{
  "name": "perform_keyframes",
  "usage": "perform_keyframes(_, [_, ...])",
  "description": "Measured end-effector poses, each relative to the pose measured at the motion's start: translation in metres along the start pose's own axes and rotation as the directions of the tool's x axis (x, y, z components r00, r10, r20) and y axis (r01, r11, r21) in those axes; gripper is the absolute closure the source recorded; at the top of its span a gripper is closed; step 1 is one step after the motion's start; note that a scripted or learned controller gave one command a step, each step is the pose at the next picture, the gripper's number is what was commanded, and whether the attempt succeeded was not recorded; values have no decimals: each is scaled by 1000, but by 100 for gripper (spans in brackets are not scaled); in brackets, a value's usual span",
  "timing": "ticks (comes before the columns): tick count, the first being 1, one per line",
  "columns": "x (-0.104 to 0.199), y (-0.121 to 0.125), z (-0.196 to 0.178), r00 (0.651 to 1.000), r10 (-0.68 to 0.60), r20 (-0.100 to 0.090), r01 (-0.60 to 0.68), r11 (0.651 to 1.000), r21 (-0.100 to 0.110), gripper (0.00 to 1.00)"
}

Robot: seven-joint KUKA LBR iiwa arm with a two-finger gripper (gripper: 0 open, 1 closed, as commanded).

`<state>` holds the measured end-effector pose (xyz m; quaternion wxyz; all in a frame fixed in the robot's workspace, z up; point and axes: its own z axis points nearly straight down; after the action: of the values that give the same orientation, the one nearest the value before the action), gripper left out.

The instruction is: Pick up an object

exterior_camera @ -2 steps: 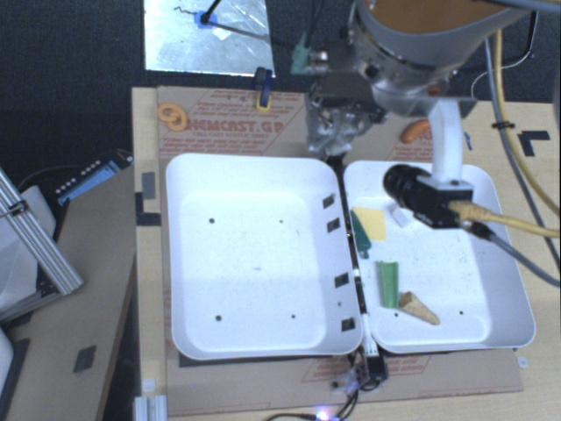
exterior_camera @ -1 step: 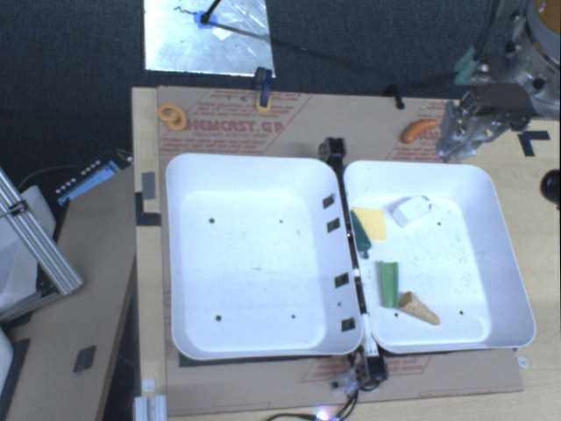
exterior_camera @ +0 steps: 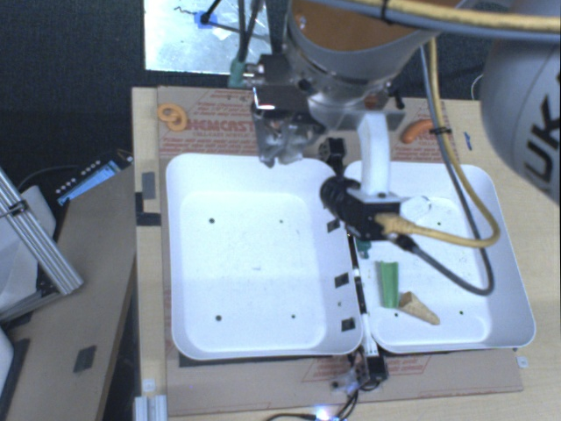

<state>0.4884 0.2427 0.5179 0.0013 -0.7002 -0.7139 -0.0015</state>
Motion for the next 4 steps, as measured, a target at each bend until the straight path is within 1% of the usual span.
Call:
perform_keyframes(1, [-9, -2, -18, 1000, 15, 2, -15, 1000, -3, 100])
perform_keyframes(2, [-127, -4, 7, 1000, 30, 6, -30, 1000, 0, 100])
perform_keyframes(3, [-100, -4, -19, 1000, 15, 2, -15, 1000, -3, 100])
perform_keyframes(4, [-221, -6, -18, 1000, 30, 6, -30, 1000, -3, 100])
